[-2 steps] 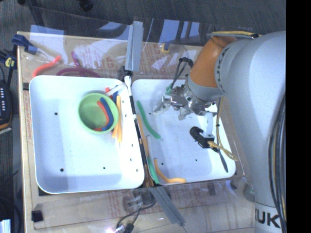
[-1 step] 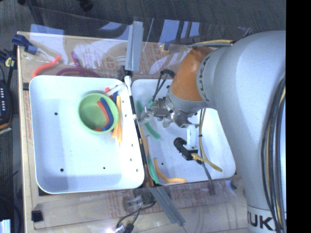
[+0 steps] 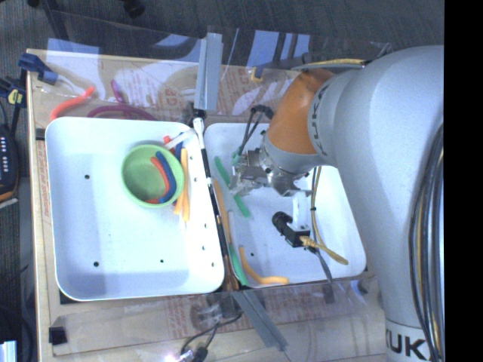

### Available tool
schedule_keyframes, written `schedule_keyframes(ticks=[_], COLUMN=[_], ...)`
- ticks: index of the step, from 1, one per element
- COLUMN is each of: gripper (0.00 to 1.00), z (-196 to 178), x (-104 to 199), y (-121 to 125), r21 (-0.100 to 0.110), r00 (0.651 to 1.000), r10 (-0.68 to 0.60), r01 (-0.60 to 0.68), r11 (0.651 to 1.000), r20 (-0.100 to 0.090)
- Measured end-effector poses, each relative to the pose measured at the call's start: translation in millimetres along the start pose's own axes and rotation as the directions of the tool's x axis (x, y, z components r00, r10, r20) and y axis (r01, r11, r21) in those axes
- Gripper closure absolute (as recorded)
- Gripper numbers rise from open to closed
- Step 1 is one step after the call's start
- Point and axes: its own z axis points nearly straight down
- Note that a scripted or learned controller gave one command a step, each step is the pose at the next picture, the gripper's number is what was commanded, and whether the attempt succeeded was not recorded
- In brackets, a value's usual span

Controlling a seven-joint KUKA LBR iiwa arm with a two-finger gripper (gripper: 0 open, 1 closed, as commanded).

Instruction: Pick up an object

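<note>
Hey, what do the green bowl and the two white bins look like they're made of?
Green bowl: most likely plastic, going by its even, saturated colour and smooth, soft-sheened inside. Left bin and right bin: probably moulded plastic too, with rounded corners, a uniform white surface and a mild gloss, though coated metal can't be ruled out from this view.

Green bowl (image 3: 153, 175) in left bin (image 3: 90, 225), pincer (image 3: 243, 173) low over right bin (image 3: 343, 236), green stick (image 3: 241, 202) beside it
</note>
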Motion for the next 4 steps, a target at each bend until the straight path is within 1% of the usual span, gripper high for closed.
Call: schedule_keyframes(ticks=[1,2,3,4], gripper=[0.0,0.0,1.0,0.0], z=[0.0,13.8,0.3,0.3], x=[-0.1,-19.5,-16.8,-16.9], y=[-0.1,-34.3,-31.3,-31.3], r21=[0.0,0.003,-0.002,-0.002], r00=[1.0,0.993,0.992,0.992], r10=[-0.001,-0.117,-0.126,-0.126], r01=[0.001,0.117,0.126,0.126], r11=[1.0,0.993,0.992,0.992], r20=[0.001,-0.008,-0.012,-0.012])
